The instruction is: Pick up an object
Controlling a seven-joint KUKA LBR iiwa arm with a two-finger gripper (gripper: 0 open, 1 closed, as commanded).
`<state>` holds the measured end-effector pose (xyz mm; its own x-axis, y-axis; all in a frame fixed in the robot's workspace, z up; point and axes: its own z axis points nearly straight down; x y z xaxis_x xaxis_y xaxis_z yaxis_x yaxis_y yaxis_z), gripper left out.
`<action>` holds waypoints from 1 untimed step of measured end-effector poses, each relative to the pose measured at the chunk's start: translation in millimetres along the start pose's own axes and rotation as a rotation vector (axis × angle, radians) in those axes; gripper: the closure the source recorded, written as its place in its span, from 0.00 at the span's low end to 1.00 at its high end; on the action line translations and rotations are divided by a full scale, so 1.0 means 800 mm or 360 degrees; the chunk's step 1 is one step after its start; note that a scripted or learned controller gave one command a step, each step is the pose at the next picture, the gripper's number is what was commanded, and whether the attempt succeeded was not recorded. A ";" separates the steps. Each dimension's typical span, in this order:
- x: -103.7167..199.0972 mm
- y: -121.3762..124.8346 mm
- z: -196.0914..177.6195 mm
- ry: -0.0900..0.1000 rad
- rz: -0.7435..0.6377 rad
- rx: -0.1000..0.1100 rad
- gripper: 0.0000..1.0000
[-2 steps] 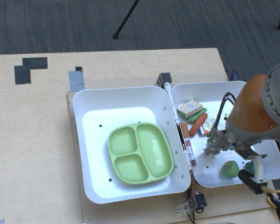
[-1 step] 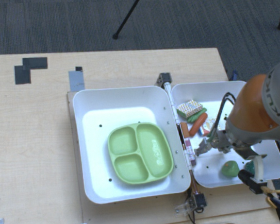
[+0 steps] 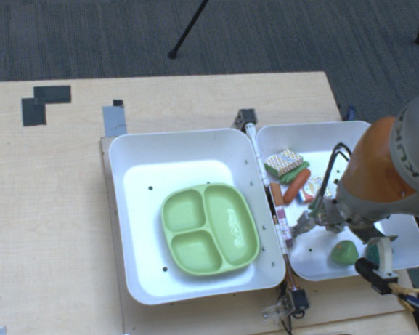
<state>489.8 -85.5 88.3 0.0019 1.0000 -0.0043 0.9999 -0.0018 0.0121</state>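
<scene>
The right bin (image 3: 364, 263) holds a small patterned box (image 3: 283, 162), an orange-red carrot-like piece (image 3: 295, 184), a colourful small item (image 3: 314, 188) and a round green object (image 3: 343, 253). My gripper (image 3: 307, 222) reaches low into this bin from the right. It sits near the bin's left wall, just below the carrot-like piece and up-left of the green object. The arm's orange band (image 3: 375, 164) and grey wrist cover the bin's right half. I see nothing held in the gripper.
The left bin (image 3: 136, 206) holds a light green divided plate (image 3: 210, 229). A metal clamp (image 3: 246, 117) sits at the top of the ridge between the bins. Cables and a connector (image 3: 294, 303) lie at the bench's front edge.
</scene>
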 end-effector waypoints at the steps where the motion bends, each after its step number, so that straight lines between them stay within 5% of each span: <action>1: -0.002 0.000 0.001 0.0004 -0.0004 0.0001 0.00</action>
<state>489.8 -86.8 87.9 -0.0006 1.0000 -0.0017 0.9999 0.0006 0.0113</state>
